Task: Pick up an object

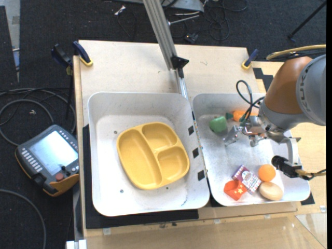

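Observation:
My gripper (242,137) hangs over the middle of the right bin (218,191), its two metal fingers spread apart with nothing between them. A green rounded object (218,123) lies just up and left of the left fingertip. A small orange object (239,115) sits behind the gripper, partly covered by a cable. Near the bin's front lie a red block (234,190), a red and white wrapped packet (248,179), an orange ball (266,173) and a beige egg-shaped object (271,191).
The left bin (104,139) holds a yellow divided plate (153,154). A grey metal pole (163,32) slants down to the ridge between the bins. The arm's orange band (282,90) overhangs the right bin's far right side.

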Controlling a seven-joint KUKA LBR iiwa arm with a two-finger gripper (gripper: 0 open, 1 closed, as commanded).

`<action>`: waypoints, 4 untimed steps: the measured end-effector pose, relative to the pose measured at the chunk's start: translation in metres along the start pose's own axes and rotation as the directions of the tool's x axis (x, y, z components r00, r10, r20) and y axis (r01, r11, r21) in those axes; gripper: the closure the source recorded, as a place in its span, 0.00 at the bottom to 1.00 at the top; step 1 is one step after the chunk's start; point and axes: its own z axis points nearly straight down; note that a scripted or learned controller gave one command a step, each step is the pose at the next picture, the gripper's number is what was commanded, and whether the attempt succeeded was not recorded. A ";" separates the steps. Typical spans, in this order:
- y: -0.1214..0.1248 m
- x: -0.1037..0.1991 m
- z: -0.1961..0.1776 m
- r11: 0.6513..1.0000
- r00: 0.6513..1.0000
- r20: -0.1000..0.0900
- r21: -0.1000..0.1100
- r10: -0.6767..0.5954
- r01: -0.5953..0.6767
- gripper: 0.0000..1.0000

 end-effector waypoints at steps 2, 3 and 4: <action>0.001 0.000 0.002 1.000 1.000 0.002 -0.008 0.000 0.000 1.00; 0.003 0.007 -0.042 1.000 1.000 0.003 -0.013 -0.004 0.004 1.00; 0.009 0.005 -0.105 1.000 1.000 0.004 -0.016 -0.004 0.004 1.00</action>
